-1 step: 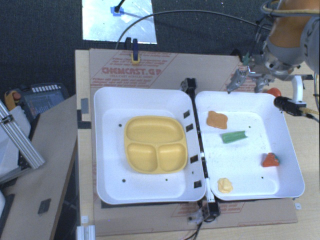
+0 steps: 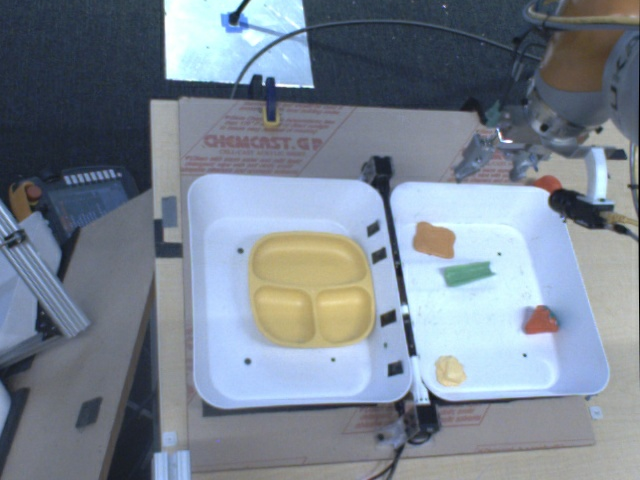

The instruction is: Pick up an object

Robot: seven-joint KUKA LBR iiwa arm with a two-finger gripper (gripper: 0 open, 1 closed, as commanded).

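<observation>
Big yellow divided tray (image 2: 308,288) fills the left bin (image 2: 215,368). Over in the right bin (image 2: 580,348): orange piece (image 2: 434,239), green stick (image 2: 468,273), red piece (image 2: 541,320), pale yellow lump (image 2: 450,370). The end effector (image 2: 500,156) hovers above that bin's far rim, fingers spread wide, gripping nothing.

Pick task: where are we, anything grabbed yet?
Nothing looks picked yet. The orange piece, green stick, red piece and yellow piece all lie in the right bin. The hand sits above that bin's far edge, apart from them. Descent, grasp and lift remain.
</observation>
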